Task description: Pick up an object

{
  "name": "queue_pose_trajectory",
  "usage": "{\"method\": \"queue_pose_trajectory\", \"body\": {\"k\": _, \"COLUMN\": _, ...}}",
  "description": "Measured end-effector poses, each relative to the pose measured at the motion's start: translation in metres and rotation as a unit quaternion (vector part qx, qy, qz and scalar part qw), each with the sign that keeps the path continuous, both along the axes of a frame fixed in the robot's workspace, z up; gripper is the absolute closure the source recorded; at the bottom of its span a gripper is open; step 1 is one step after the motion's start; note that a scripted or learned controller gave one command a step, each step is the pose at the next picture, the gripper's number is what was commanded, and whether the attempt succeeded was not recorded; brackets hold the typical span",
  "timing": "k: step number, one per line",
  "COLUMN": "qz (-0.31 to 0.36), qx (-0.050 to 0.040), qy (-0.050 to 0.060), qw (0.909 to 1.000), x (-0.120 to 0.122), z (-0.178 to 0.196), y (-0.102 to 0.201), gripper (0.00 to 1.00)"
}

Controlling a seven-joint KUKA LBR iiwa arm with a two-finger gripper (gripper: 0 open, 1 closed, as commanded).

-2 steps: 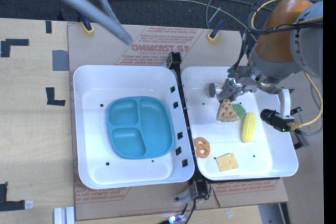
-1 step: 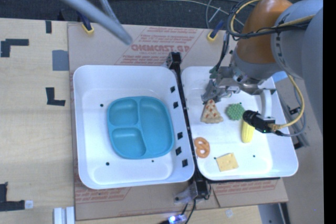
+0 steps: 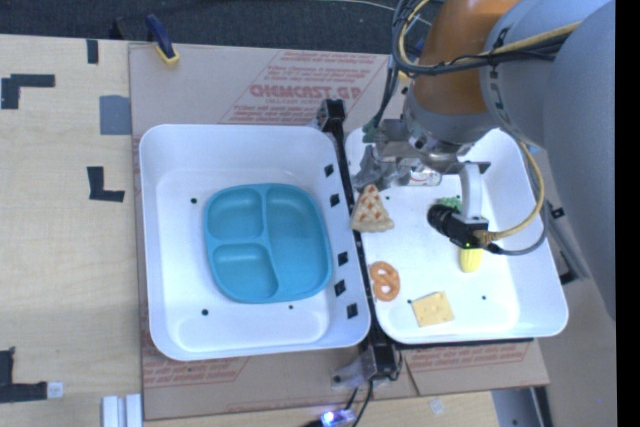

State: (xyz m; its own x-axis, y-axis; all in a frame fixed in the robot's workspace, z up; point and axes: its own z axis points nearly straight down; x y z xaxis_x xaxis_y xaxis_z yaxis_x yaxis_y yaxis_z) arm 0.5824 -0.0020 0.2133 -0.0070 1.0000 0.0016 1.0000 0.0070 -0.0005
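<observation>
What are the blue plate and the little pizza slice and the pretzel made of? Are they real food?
The blue plate looks like smooth matte plastic: one even colour, with moulded rounded compartments. The pizza slice and pretzel are probably toy food, plastic or rubber, judging by their flat, tidy colours, though the view is too small to be sure.

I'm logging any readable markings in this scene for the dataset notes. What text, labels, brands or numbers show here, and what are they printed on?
"CHEMCAST GP" in red, on the brown board under the white bins.
The other red lines printed on that board are too small and blurred to read.
</observation>
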Motion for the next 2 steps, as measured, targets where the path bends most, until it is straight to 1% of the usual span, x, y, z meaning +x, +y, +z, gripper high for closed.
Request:
{"method": "queue_pose_trajectory", "body": {"k": 1, "qz": 0.0, "qx": -0.0004, "qy": 0.0, "qw": 1.0, "x": -0.001, "z": 0.011, "y": 0.055, "gripper": 1.0}}
{"method": "queue_pose_trajectory", "body": {"k": 2, "qz": -0.001, "qx": -0.0004, "qy": 0.001, "qw": 1.0, "x": -0.007, "z": 0.013, "y": 0.099, "gripper": 1.0}}
